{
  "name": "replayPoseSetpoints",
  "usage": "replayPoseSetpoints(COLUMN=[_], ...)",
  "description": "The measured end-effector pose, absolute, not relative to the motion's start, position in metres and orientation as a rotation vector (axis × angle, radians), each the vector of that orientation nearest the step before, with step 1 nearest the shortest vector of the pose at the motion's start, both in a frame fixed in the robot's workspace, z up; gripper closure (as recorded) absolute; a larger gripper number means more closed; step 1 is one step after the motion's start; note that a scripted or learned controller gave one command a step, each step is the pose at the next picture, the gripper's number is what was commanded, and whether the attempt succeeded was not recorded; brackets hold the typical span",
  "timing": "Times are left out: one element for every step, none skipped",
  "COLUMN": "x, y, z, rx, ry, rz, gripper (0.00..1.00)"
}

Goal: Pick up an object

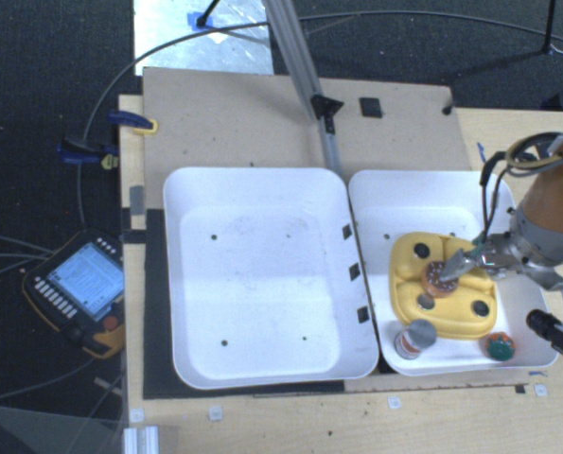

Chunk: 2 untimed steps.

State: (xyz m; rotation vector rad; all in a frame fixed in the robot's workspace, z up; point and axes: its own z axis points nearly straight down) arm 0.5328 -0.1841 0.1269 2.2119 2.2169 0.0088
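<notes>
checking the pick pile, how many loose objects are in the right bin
3. A yellow toy mid-bin under the pincer, a grey can at the front wall, a green ball in the front right corner. The arm may hide more.

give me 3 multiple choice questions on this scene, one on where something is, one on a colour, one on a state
1. Which bin holds the large moulded toy?
A. the left bin
B. the right bin
C. neither, it lies on the bench

2. What colour is that moulded toy?
A. yellow
B. blue
C. black

3. Where is the gripper?
A. raised high over the left bin
B. out beyond the bench
C. low over the yellow toy in the right bin

Answers
1. B: the yellow toy lies in the right bin, with a small can and a green ball near the bin's front wall.
2. A: its body is plainly yellow, with a few dark round spots on top.
3. C: the gripper is down at the toy's top surface, the arm reaching in from the right; the left bin lies well away from it.
</notes>
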Motion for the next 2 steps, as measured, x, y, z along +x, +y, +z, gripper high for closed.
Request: replayPoseSetpoints(x=[0.534, 0.536], y=[-0.184, -0.184], z=[0.123, 0.135], rx=[2.209, 2.209], ry=[2.217, 2.216], rz=[0.01, 0.02], gripper=[0.0, 1.0])
